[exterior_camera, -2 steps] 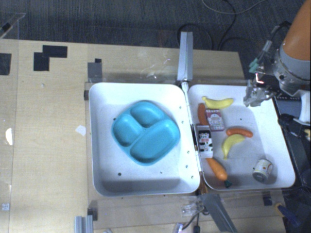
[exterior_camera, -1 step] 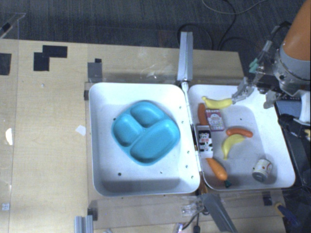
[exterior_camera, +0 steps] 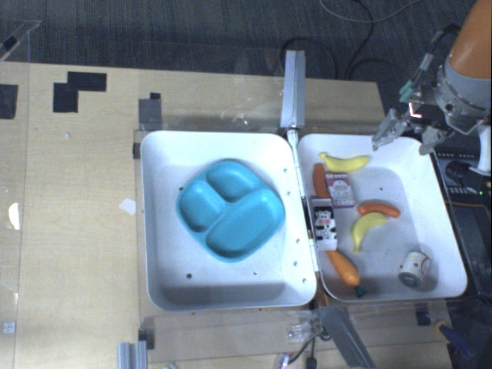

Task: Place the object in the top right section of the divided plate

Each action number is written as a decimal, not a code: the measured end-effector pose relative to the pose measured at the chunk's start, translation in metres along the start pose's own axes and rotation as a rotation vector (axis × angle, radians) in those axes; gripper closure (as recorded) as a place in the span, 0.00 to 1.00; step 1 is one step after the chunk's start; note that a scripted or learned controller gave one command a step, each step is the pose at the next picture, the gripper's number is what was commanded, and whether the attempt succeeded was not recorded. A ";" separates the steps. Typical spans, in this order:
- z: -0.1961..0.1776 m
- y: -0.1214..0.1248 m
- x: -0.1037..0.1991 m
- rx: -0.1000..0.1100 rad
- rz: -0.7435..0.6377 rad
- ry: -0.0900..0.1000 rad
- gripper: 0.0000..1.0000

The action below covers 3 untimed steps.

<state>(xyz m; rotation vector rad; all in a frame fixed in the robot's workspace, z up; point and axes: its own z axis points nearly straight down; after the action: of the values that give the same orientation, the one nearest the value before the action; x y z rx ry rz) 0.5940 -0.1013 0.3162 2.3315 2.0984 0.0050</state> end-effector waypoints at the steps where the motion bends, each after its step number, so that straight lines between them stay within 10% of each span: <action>1: 0.003 0.046 -0.040 0.000 0.153 0.000 0.00; 2: -0.021 0.086 -0.086 -0.003 -0.089 -0.001 0.00; 3: -0.122 0.086 -0.084 -0.003 -0.345 -0.001 0.00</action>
<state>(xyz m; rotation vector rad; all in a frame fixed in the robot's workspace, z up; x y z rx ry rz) 0.6698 -0.1941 0.4383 1.9344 2.4654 0.0053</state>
